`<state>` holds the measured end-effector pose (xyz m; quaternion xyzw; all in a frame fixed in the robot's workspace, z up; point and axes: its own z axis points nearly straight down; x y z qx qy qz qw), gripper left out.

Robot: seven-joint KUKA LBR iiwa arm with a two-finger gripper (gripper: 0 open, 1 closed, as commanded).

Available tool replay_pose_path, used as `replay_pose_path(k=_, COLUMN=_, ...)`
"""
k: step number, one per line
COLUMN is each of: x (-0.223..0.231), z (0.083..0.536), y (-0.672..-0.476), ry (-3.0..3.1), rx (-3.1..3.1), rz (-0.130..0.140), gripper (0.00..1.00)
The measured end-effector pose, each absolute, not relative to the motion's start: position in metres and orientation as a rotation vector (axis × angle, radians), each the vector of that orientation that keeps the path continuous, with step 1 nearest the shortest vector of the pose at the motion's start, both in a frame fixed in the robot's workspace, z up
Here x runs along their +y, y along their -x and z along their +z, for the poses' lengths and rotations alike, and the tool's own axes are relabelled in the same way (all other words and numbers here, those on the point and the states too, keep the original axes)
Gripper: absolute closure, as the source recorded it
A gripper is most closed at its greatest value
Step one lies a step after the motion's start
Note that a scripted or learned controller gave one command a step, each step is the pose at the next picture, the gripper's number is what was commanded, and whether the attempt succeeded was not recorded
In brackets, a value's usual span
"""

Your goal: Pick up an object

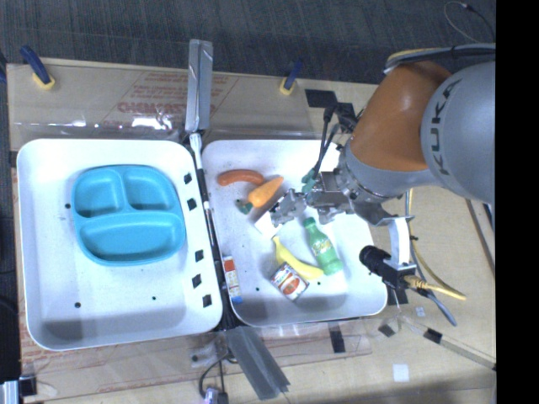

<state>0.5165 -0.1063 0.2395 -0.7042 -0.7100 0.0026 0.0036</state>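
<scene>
The worktop (101, 87) was seen from above, carrying 2 shallow white bins side by side. The grey arm (455, 133), with its orange band (396, 120) above the wrist, was reached in from the right and was held over the right bin (253, 305). The left bin (42, 310) was occupied by a blue tray (128, 213) with 3 compartments, laid flat near the bin's middle.

In the right bin, the jaws (290, 209) were positioned low over the bin's centre, just beside the carrot and above the top of the bottle. How wide the jaws stood could not be told, since the metal parts were blurred together, and nothing could be seen held between them.

5 small objects were gathered in the right bin. A green bottle (322, 247) was laid at a slant, its cap end pointed toward the jaws. A yellow banana (296, 262) was laid just left of the bottle, touching or nearly touching it. An orange carrot (264, 194) was laid slanted near the bin's upper middle, its green end toward the lower left. A reddish sausage (240, 178) was laid just above and left of the carrot. A small can (290, 282) with a red label was tipped on its side below the banana, close against it.

A blue clamp (37, 67) was fixed at the worktop's upper left corner.
</scene>
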Motion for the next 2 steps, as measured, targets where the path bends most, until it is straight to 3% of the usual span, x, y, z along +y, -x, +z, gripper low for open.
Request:
replay_pose_path(k=1, x=-0.097, z=0.115, y=-0.571, ry=2.188, rx=-2.268, rz=-0.012, gripper=0.0)
replay_pose_path(k=2, x=-0.112, z=0.105, y=-0.566, ry=1.81, rx=-2.588, rz=-0.01, gripper=0.0)
